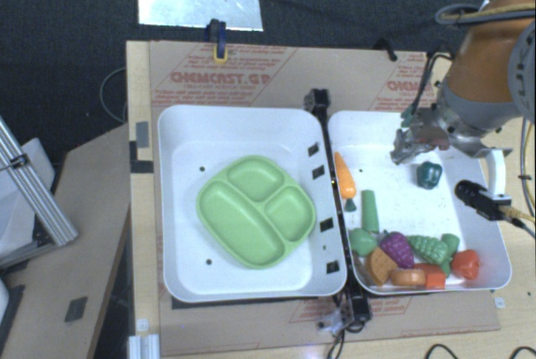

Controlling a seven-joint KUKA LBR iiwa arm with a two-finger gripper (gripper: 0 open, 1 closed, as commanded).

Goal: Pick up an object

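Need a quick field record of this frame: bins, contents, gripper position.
left bin: green divided plate
right bin: toy foods, most heaped at the near edge
carrot: by the divider between the bins
teal piece: alone, mid-bin
purple grapes: in the heap
gripper: above the right bin's far part, left of the teal piece
held: nothing visible

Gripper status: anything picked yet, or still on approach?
Done: the arm has reached into the right bin; the gripper sits low over its upper part. In hand: nothing visible between the fingers. The nearest item, a dark teal toy, lies apart on the bin floor beside it. Left: the whole grasp and lift. The carrot and the pile of toy food lie untouched; the green divided plate sits in the left bin.
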